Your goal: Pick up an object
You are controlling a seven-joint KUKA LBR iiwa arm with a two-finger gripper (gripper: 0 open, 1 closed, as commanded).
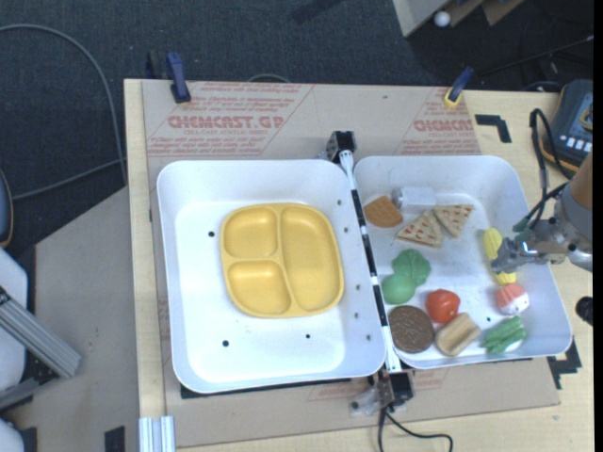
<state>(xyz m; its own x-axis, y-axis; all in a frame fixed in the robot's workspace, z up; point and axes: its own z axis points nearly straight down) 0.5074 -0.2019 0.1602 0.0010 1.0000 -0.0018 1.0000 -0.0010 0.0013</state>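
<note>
The left bin (pixel 188 252) carries a yellow divided tray (pixel 281 258) at its centre. The right bin (pixel 471 172) holds the toy food along its length. The arm (pixel 577 217) reaches over that bin's right edge, wrist low. Its gripper (pixel 510 255) hangs at the yellow corn piece (pixel 492 244) near that edge; whether the claw is spread or pinching, I cannot tell. A red-and-white piece (pixel 513 298), perhaps a strawberry, lies just below.

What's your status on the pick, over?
Gripper low over right white bin, at yellow corn piece. Nothing seen held. Red-and-white strawberry piece crowds close below.
</note>
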